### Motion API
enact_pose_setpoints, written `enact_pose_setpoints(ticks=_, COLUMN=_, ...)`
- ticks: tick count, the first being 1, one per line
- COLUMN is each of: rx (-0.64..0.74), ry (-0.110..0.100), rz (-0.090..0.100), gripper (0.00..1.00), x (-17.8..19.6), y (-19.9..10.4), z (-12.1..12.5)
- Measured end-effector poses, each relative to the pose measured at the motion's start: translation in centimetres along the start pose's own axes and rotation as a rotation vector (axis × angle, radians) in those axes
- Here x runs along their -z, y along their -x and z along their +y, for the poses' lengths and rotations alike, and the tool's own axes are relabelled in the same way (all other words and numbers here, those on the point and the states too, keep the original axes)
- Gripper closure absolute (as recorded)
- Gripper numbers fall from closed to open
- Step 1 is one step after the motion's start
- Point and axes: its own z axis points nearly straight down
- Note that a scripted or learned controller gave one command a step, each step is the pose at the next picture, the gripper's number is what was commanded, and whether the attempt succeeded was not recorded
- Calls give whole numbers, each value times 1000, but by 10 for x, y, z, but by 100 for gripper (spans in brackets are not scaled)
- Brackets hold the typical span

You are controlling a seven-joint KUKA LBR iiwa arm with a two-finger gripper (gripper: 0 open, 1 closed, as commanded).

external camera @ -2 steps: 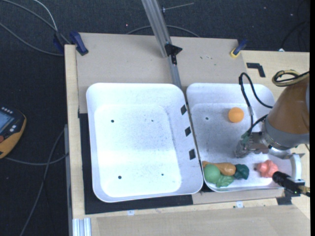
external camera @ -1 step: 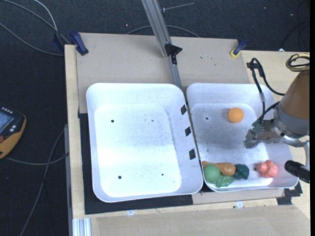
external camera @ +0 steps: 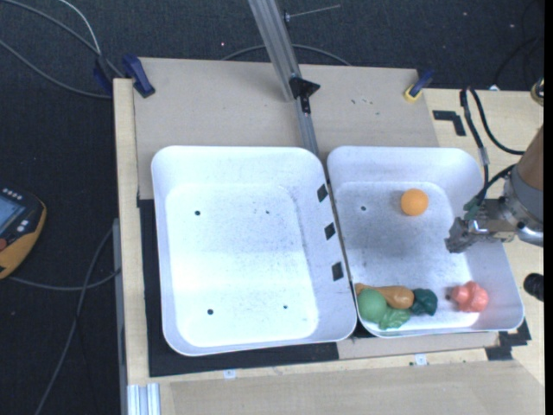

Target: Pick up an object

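Note:
The right bin (external camera: 380,167) holds an orange ball (external camera: 414,202) near its back, a pink lumpy toy (external camera: 470,296) at the front right, and a cluster along the front wall: a green toy (external camera: 377,308), an orange-brown piece (external camera: 397,296) and a dark green piece (external camera: 424,302). My gripper (external camera: 462,233) hangs over the right side of this bin, to the right of and in front of the orange ball and behind the pink toy. I see nothing between its fingers.
The left bin (external camera: 233,249) lies beside the right one, joined by black clips (external camera: 329,230). A metal rail (external camera: 276,37) slants in from the top. Cables (external camera: 477,132) trail near the arm at the right. A handheld device (external camera: 17,223) lies at the far left.

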Motion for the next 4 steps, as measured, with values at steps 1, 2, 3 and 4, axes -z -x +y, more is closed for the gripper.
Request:
enact_pose_setpoints(ticks=1, rx=1, ry=1, rz=0, gripper=100, x=61, y=-3, z=6)
enact_pose_setpoints(ticks=2, rx=4, ry=-4, rz=2, gripper=100, x=56, y=-60, z=7)
enact_pose_setpoints(ticks=3, rx=4, ry=-5, rz=2, gripper=100, x=41, y=-109, z=17)
enact_pose_setpoints(ticks=4, rx=4, ry=-4, rz=2, gripper=100, x=44, y=-154, z=24)
